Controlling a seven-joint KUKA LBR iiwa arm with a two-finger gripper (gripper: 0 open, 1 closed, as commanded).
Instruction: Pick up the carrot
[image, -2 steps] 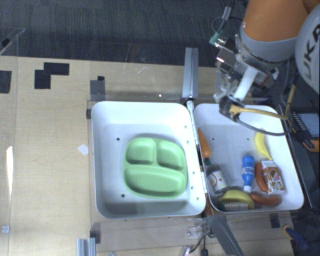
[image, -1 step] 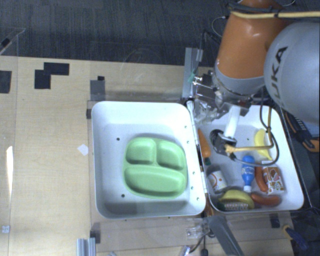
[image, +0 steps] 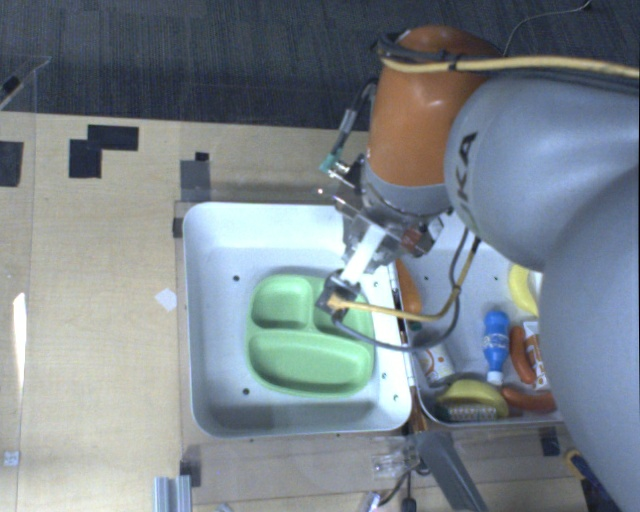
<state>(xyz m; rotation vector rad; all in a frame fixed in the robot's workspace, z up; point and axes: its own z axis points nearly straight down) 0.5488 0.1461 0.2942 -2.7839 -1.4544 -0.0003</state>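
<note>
The carrot (image: 408, 292) is a slim orange-brown piece lying along the left wall of the right bin (image: 428, 392), pointing away from the camera. Its far end is hidden under the wrist. My gripper (image: 394, 238) hangs over the divider between the two bins, just above the carrot's far end. The arm's large grey and orange body covers most of the gripper from this angle. Nothing is visibly held.
A green two-compartment tray (image: 300, 345) lies in the left bin (image: 215, 300). The right bin also holds a banana (image: 470, 393), a small blue bottle (image: 495, 343), a reddish sausage (image: 525, 400) and a yellow item (image: 522, 290) at the arm's edge.
</note>
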